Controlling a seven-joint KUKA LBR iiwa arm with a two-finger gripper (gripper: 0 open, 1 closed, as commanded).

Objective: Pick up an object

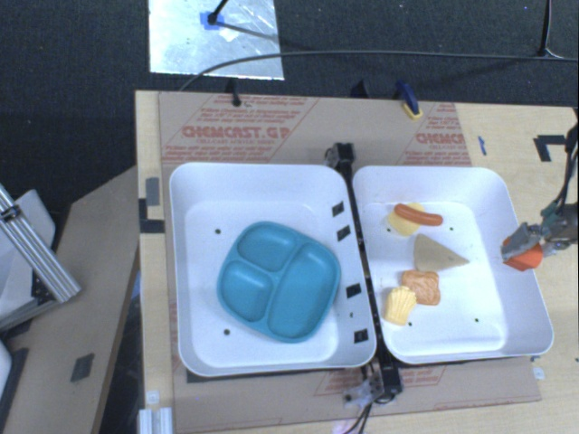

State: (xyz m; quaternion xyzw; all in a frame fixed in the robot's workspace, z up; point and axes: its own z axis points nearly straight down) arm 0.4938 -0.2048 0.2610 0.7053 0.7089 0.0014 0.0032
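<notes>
On the bench, the tool (525,251) clamps an orange piece (526,259) over the right bin's (520,328) rim.

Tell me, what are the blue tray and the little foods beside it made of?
The blue divided tray looks like moulded plastic with a smooth matte surface and rounded compartments. The hot dog, the tan wedge and the yellow corn piece look like plastic toys, flatly coloured; rubber or foam is also possible.

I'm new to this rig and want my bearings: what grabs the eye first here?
The blue divided plate fills the middle of the left bin. In the right bin sits a small cluster of toy food: a hot dog, a tan wedge, a yellow corn piece. The pincer hangs over that bin's right rim.
</notes>
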